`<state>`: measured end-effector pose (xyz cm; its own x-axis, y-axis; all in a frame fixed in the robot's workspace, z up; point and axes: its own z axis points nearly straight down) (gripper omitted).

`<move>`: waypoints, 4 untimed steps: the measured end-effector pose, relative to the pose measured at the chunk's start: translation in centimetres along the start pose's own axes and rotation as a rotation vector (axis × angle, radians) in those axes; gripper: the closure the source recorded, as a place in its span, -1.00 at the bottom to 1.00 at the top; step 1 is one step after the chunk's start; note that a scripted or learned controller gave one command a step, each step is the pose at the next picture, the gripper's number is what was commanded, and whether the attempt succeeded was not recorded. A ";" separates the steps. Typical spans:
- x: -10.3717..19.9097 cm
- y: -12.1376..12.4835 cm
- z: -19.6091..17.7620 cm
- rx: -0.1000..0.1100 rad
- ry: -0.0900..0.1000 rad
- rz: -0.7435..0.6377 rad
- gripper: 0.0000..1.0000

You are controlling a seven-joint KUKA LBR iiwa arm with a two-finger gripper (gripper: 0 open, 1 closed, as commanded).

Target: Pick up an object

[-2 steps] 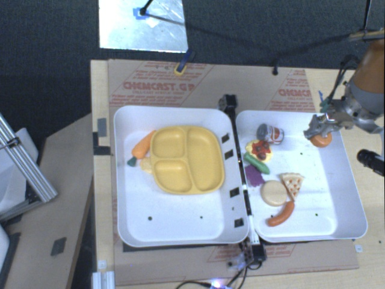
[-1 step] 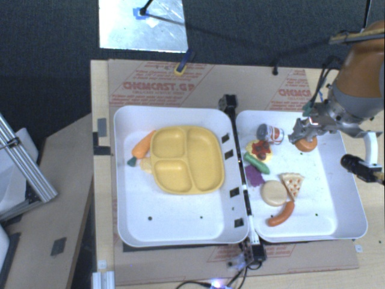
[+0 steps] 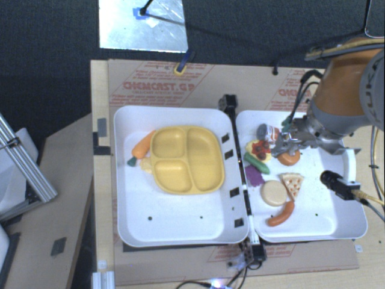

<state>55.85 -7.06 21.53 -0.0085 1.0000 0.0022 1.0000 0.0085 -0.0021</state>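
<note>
My gripper [image 3: 283,147] hangs low over the upper middle of the right bin [image 3: 325,221]. Just below it lies an orange round piece [image 3: 290,158], partly covered by the gripper. Close on its left are a small grey can [image 3: 263,131], a red and yellow toy [image 3: 260,148], a green pod [image 3: 257,160] and a purple piece [image 3: 254,176]. Nearer the front lie a beige disc [image 3: 274,192], a wedge-shaped slice [image 3: 292,184] and a sausage [image 3: 280,214]. I cannot see whether the gripper holds anything.
The left bin [image 3: 138,221] holds a yellow divided plate [image 3: 183,159] with a carrot [image 3: 142,144] at its left edge. A black divider [image 3: 238,167] runs between the bins. A black part [image 3: 337,184] of the arm juts over the right bin's right side.
</note>
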 end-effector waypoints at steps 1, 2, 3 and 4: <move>0.0 0.8 -0.6 -0.004 -0.002 0.003 1.00; -0.2 0.5 -0.1 -0.003 -0.003 0.007 1.00; -1.6 0.7 -0.3 -0.004 -0.003 0.008 1.00; 0.0 -0.2 -1.0 -0.003 -0.002 0.003 1.00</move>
<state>55.62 -7.12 22.57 -0.0051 1.0000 0.0004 1.0000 0.0051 0.0007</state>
